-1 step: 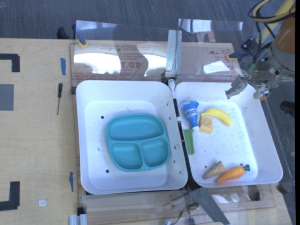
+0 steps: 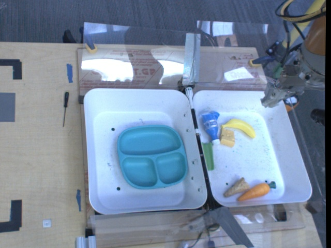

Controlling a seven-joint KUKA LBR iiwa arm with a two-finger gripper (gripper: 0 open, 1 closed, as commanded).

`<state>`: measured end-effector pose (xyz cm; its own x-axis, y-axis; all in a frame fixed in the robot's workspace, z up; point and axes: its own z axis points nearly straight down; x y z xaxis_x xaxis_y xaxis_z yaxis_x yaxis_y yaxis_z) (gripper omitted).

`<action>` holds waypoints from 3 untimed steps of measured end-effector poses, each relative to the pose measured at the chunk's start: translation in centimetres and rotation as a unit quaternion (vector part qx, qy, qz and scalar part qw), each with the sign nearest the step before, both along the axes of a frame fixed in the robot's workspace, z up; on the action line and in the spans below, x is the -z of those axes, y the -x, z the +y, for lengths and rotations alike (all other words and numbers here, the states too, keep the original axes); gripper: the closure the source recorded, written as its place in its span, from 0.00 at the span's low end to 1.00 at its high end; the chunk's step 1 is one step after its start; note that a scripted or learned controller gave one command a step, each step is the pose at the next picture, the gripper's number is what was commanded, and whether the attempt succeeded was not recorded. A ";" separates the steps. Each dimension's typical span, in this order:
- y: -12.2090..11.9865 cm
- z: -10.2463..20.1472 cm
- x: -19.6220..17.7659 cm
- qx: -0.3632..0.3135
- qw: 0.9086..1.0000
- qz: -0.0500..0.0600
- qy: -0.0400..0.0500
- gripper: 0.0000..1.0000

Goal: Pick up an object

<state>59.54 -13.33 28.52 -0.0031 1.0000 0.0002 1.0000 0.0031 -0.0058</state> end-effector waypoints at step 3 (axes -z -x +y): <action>-1.8 0.8 19.9 -0.032 0.999 -0.005 0.000 0.00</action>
